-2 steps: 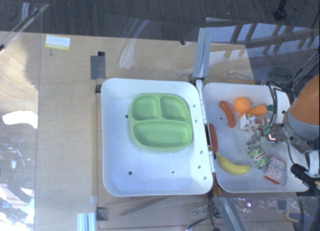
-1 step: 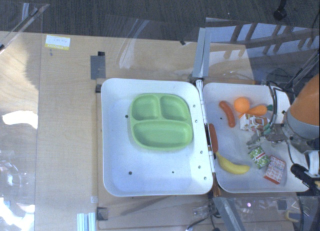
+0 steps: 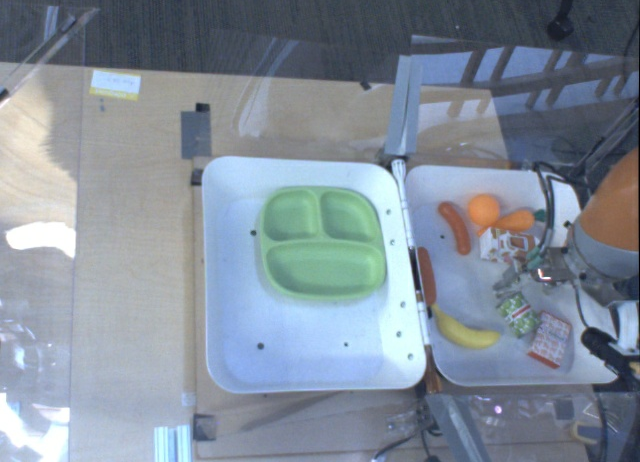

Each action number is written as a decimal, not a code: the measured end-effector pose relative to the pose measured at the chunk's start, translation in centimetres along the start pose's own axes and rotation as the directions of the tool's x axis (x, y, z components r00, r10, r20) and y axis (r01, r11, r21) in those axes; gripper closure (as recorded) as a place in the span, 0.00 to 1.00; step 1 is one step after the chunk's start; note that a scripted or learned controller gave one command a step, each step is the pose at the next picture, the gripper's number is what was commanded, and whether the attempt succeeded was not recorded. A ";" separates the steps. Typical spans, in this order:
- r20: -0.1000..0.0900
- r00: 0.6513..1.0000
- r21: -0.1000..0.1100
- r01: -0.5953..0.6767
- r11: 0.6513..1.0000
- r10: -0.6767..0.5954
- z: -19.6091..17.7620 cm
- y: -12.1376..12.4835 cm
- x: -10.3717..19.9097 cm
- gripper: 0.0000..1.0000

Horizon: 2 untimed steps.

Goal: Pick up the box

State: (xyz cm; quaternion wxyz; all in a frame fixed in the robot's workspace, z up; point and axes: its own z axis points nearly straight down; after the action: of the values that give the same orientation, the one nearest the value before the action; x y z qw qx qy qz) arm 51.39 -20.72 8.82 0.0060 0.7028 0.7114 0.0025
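Your end effector (image 3: 528,272) sits low over the right bin (image 3: 470,370), reaching in from the right edge; the orange band of the arm (image 3: 612,212) shows just above it. You cannot tell from this angle whether it is open or closed, and nothing can be seen gripped in it.

Just left of the end effector lies a small white carton (image 3: 503,244) with red print, touching or nearly touching it. Below it sits a small green-and-white packet (image 3: 516,312), and beside that, toward the bin's lower right, lies the box (image 3: 549,339), red and white, flat on the bin floor and apart from the end effector.

Moving outward, you see an orange (image 3: 484,210) near the bin's top, with a carrot (image 3: 516,220) just to its right and a sausage (image 3: 455,227) just to its left. A banana (image 3: 464,330) lies near the bin's lower left, and a second sausage (image 3: 427,276) rests against the left wall.

The left bin (image 3: 230,350) holds a green divided plate (image 3: 322,242) in its upper half. Both bins rest on the desk (image 3: 120,280).
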 end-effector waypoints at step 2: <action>0.000 1.000 0.000 0.000 1.000 0.000 0.0 0.0 0.0 0.00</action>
State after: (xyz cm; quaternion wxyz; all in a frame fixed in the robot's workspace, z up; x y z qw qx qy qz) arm 51.39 -20.72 8.82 0.0060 0.7028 0.7114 0.0025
